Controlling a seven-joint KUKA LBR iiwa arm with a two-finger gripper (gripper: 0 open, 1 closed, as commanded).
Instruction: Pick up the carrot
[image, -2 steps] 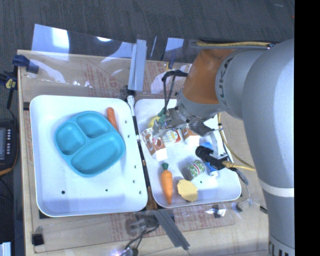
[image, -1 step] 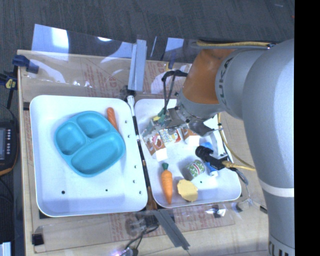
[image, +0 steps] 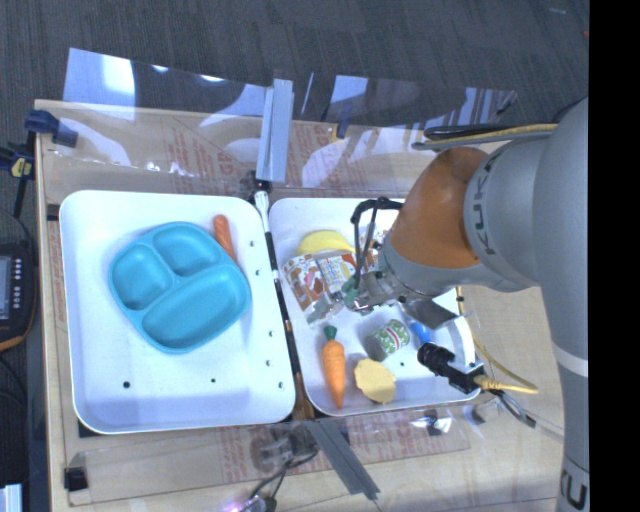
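carrot (image: 334, 372) in right bin, below-left of end effector (image: 362, 292) | opening: cannot tell

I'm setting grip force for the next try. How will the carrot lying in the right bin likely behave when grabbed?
The carrot looks like a smooth, glossy toy, so it is probably stiff and light, but may slip. Its rounded, tapered body could roll or squirt out of a pinch near the tip. It lies close beside the yellow piece, so a nudge might shift both.
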